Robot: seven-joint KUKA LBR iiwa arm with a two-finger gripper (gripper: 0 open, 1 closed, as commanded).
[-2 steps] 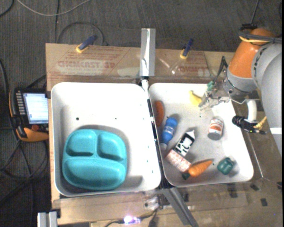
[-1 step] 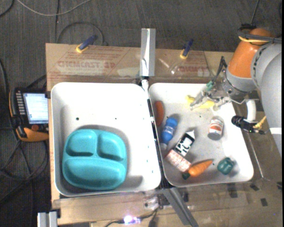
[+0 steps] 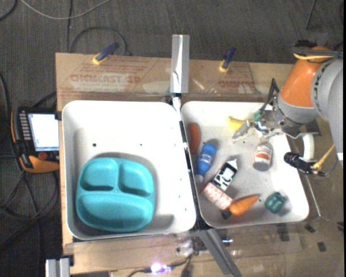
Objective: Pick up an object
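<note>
Nearest, the carrot [image 3: 243,205] lies clear. My gripper [image 3: 255,126] hovers by the banana [image 3: 236,121], far right; finger spread I cannot tell. I'd descend squarely, probably onto it.

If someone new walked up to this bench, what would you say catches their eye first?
Probably the big teal divided tray, sitting alone in the left bin. Next, the clutter in the right bin: a blue bottle, a carrot near the front edge, and a black-and-white carton between them. The arm's orange band stands out at the right, its end effector over that bin's back.
</note>
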